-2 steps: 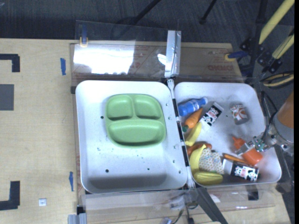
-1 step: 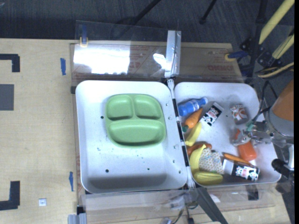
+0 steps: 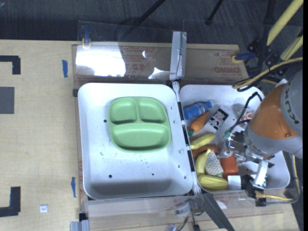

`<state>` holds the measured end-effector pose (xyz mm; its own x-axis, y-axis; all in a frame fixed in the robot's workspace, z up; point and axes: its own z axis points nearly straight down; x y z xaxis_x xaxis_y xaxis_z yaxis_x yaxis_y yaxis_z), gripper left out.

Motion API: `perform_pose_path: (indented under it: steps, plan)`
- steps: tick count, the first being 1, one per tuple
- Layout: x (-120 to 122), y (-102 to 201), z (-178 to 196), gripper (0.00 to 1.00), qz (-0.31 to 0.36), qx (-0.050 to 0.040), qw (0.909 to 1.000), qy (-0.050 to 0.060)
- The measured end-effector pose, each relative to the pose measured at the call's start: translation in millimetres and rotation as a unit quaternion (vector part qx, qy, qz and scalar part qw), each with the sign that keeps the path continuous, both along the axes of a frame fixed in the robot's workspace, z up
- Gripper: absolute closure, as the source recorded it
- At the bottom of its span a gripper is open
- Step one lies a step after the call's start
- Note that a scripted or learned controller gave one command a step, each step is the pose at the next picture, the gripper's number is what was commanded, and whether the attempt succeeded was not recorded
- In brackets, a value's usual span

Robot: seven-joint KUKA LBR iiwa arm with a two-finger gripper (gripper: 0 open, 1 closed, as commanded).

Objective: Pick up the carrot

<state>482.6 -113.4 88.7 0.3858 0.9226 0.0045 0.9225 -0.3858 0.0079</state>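
End effector (image 3: 237,154) low in the right bin (image 3: 281,177), grip state impossible to tell.
Carrot (image 3: 199,121) lies beside the blue bottle (image 3: 196,109), above the bananas (image 3: 202,141).

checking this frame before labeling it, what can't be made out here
- Gripper, camera view: the arm's wrist covers its fingers, so their state is unreadable.
- Carrot: its lower end runs under a banana.
- Right bin: the arm covers its right part.
- Card beside the carrot: print too small to read.
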Motion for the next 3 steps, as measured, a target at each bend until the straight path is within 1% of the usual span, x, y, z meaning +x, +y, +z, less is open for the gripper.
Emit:
perform_pose_path:
  steps: [1, 2, 3]
  plan:
    - [-3, 29, 95, 1.0, 0.046, -0.0007, 0.9989, 0.005]
    - [36, 39, 142, 1.0, -0.007, -0.0008, 1.0, 0.005]
    - [17, 21, 132, 1.0, -0.04, 0.0002, 0.9992, 0.007]
